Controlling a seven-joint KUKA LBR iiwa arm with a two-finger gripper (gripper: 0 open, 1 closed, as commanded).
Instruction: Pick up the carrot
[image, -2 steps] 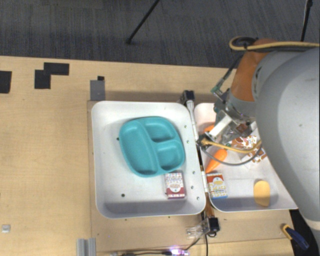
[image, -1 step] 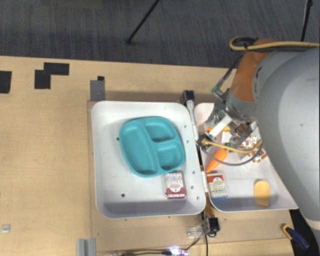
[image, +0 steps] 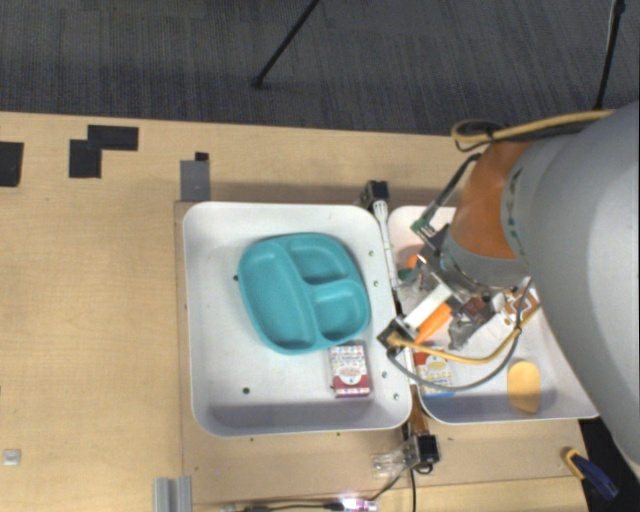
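One unreadable red carton

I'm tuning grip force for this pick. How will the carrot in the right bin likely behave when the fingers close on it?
The carrot looks like a smooth, glossy toy, so it is probably stiff and light, and may slip. Its long, rounded shape suggests that it could roll or pivot if pinched off-centre. It lies right under the gripper, close to other items in the right bin.
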